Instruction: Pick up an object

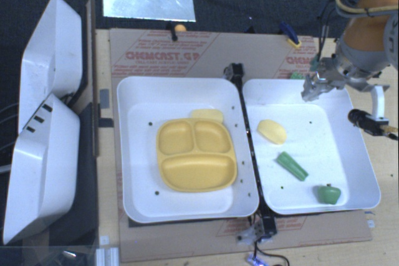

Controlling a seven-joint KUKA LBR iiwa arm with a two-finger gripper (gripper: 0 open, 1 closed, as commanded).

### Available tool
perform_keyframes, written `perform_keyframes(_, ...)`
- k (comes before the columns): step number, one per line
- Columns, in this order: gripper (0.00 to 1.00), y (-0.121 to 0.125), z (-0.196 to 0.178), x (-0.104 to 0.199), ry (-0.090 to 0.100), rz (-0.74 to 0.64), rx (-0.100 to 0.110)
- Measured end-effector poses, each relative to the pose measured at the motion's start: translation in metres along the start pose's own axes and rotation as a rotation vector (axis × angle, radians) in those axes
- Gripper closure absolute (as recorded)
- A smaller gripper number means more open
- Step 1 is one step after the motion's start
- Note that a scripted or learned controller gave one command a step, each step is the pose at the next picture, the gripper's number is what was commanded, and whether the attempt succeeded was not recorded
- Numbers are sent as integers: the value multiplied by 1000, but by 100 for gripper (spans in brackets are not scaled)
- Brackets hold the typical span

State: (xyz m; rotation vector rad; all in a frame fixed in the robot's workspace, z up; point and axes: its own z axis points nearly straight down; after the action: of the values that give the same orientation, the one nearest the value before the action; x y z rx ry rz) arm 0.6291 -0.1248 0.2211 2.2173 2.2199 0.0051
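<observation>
the left bin [140, 134] holds a glossy yellow divided plate [196, 154]. the right bin [349, 152] holds a pale yellow lump [272, 131], a green stick [292, 166] and a green pepper [328, 194]. the gripper [311, 93] hangs over its upper edge.

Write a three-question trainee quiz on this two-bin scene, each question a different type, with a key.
1. True or false: the yellow divided tray lies in the right bin.
2. How many objects lie in the right bin?
3. Which one lies nearest the hand? A) pale yellow piece B) green cylinder C) green pepper

Key: 1 false, it lies in the left bin. 2 three. 3 A.
</observation>
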Motion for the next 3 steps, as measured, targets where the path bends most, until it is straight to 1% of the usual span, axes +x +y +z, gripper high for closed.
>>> perform_keyframes(1,100,1,-53,0,0,0,0)
perform_keyframes(2,100,2,-44,47,1,-3,4)
perform_keyframes(3,100,-7,-26,93,2,-3,6)
